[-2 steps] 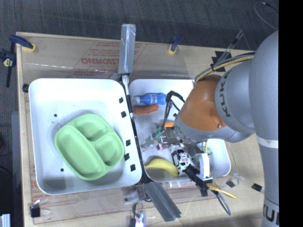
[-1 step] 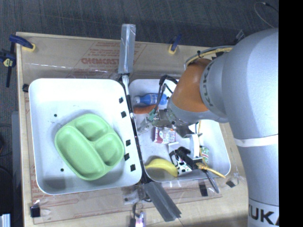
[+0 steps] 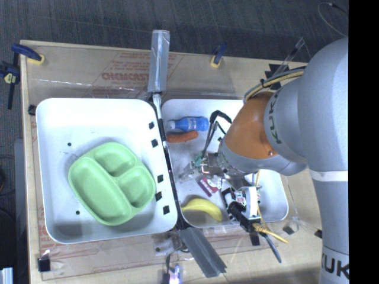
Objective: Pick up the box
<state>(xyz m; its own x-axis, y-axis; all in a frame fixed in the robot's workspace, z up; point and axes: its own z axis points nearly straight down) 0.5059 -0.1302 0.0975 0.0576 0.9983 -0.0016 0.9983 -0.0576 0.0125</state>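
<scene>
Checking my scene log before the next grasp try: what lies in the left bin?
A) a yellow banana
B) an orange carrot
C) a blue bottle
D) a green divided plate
D: the green divided plate lies in the left bin, while the blue bottle and yellow banana lie in the right bin.

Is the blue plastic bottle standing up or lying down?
Lying down: the blue plastic bottle rests on its side in the right white bin, beside an orange carrot-shaped toy.
</scene>
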